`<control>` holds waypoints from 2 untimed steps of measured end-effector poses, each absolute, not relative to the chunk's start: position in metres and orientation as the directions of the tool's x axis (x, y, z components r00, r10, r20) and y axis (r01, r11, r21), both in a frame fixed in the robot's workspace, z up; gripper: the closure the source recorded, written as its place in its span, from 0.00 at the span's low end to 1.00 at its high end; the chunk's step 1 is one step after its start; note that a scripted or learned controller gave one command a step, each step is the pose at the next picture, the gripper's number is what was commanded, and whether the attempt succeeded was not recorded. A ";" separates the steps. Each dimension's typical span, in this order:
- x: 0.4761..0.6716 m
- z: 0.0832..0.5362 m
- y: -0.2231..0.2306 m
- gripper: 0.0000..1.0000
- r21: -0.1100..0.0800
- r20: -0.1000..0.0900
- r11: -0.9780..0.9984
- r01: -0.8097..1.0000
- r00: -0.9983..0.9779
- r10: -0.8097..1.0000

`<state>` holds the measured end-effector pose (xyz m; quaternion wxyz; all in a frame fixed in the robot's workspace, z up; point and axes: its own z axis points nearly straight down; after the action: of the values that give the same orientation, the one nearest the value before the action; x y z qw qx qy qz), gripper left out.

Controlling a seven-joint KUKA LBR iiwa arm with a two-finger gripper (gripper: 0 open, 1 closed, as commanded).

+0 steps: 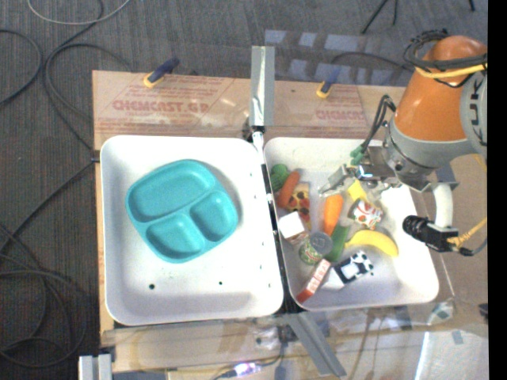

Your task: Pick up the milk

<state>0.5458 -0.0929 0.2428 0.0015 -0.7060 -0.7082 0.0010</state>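
The milk, a small carton patterned in black and white like a cow's hide, lies on its side near the front of the right bin, just below a banana and beside a red-and-white packet that leans toward the front left corner. The gripper hangs over the back of the same bin, well apart from the carton and up-view of it, with a clutter of toy food between the two: a carrot, a round red-and-white item, a white cube, a round tin and a green piece next to it. Whether the pincer is spread or closed cannot be told; its tip merges with a yellow piece beneath it, and nothing can be made out gripped in it. The arm enters from the right, its orange band above the wrist. The left bin holds a teal divided plate.
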 end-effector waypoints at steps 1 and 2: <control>0.532 0.135 -0.172 0.00 -0.005 0.000 -0.134 0.991 0.134 0.991; 0.532 0.135 -0.171 0.00 -0.004 0.000 -0.134 0.991 0.134 0.991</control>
<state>0.5325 -0.1714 0.1351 0.0016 -0.7531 -0.6579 0.0013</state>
